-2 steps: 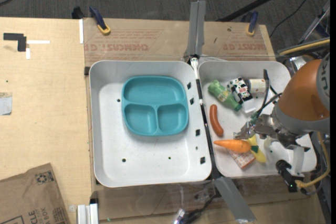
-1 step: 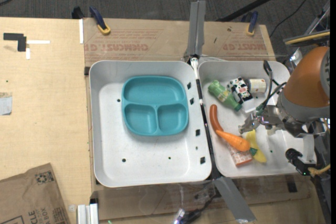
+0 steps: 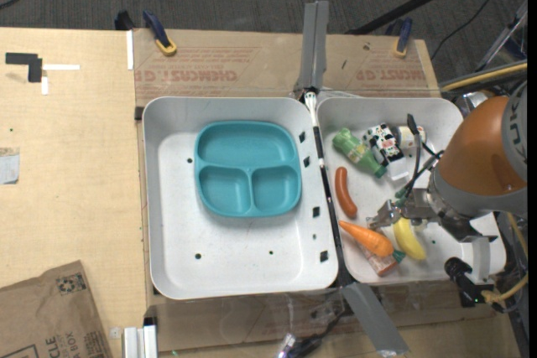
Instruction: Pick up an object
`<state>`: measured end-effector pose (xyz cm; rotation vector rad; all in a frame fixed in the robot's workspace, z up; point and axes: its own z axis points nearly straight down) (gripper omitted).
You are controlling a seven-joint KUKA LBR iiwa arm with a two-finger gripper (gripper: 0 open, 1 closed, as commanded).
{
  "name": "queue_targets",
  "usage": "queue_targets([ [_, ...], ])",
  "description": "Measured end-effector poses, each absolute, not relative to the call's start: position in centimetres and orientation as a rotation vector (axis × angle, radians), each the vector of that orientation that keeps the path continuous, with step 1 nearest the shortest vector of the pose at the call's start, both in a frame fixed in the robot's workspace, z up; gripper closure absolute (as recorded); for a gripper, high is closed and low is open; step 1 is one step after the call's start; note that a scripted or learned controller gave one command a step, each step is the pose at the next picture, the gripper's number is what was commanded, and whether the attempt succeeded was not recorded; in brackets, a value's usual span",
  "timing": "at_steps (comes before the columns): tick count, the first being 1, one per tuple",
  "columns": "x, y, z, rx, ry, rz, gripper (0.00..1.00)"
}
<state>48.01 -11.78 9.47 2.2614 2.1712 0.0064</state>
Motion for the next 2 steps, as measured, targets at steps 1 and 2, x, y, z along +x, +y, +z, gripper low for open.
queue_targets([
  [1, 48.1, -11.7, 10.3, 2.267, 2.173, 0.008, 1.0],
  [2, 51.5, -6.3, 21.9, 2.342, 2.095, -0.007, 1.0],
])
